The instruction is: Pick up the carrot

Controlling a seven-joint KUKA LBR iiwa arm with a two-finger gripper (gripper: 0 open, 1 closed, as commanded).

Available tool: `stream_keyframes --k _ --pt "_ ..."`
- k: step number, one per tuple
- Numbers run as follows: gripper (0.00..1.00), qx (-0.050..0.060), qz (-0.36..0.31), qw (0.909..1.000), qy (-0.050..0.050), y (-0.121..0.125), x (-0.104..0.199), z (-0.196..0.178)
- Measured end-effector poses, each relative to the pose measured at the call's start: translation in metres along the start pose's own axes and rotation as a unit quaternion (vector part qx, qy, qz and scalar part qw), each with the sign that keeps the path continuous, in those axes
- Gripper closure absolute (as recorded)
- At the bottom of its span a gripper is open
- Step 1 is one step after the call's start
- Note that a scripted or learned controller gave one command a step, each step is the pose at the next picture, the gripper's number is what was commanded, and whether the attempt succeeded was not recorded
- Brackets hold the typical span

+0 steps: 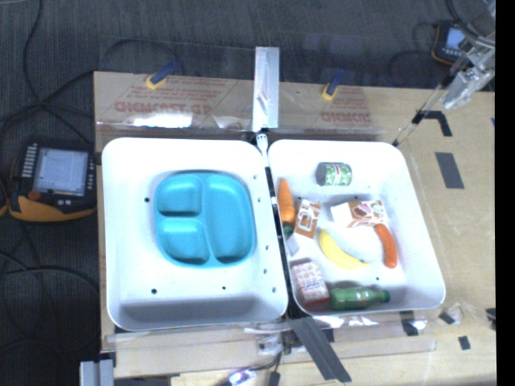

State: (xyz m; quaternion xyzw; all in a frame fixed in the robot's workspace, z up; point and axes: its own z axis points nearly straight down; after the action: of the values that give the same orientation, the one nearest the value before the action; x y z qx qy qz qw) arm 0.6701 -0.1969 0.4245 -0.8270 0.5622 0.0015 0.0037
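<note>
Right bin (418,215): carrot (286,201) against left wall, carton (307,218) touching it.

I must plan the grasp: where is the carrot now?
The carrot lies in the right bin, along its left wall, beside a small snack packet.

Dark carpet (56,47) under wooden bench (467,215)
</note>
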Motion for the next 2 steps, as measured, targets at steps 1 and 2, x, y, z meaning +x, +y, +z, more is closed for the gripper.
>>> stream_keyframes --k 1,2 --pt "1.0 -0.001 -0.116 0.9933 0.001 0.0069 0.0154 -0.0095" --pt "1.0 -0.003 -0.282 0.9595 0.002 0.005 0.0107 -0.0087"
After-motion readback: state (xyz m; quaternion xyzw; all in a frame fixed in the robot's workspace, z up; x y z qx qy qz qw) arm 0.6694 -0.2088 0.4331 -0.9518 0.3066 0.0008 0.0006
